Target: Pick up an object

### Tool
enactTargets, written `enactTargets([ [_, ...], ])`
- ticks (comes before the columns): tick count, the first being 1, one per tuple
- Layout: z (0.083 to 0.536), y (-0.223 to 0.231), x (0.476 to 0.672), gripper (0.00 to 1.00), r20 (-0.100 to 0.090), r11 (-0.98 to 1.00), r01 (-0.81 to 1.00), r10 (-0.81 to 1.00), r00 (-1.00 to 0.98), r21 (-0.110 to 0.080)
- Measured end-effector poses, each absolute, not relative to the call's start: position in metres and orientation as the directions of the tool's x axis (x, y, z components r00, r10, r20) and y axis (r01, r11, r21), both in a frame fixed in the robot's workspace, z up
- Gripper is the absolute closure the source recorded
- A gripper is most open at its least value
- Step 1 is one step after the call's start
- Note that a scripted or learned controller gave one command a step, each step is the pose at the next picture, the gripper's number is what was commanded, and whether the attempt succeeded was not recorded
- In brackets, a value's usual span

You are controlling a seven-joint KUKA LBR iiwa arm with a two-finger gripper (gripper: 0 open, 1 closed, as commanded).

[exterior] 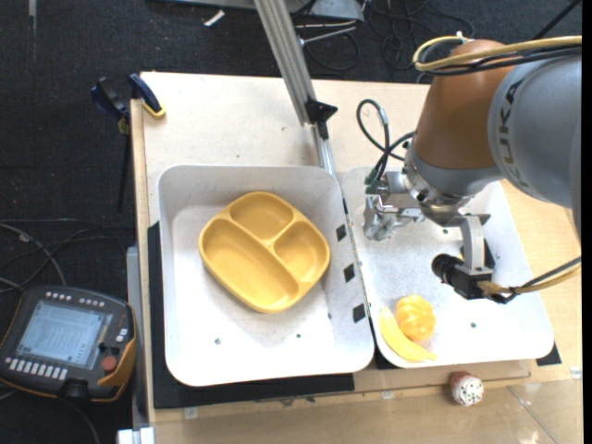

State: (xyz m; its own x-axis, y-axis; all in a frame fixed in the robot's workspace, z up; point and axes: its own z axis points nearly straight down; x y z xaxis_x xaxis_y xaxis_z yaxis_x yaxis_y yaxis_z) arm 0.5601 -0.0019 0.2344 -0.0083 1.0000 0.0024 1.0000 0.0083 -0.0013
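Observation:
In the right bin (518, 336), an orange-yellow rounded object (415, 314) lies near the front left corner. A yellow banana-shaped piece (398, 341) touches its front side. My gripper (381, 226) hangs over the back left part of this bin, beside the wall shared with the left bin. It is well behind the two yellow objects, and nothing shows in it. The grey arm with its orange band (467, 100) covers the bin's back right. A yellow divided plate (265, 249) lies in the middle of the left bin (185, 340).
A black fitting (460, 276) on the arm hangs over the right bin's middle. A small speckled ball (467, 389) rests on the bench in front of the right bin. A slanted metal pole (291, 54) rises behind the bins. A teach pendant (65, 336) lies at the lower left.

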Motion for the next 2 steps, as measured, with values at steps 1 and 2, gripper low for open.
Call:
enactTargets([
  [1, 0.226, 0.051, 0.545, 1.00, 0.002, 0.009, 1.000, 1.000, -0.009, -0.003],
  [2, 0.222, 0.097, 0.519, 1.00, 0.002, 0.008, 1.000, 1.000, -0.008, -0.004],
])
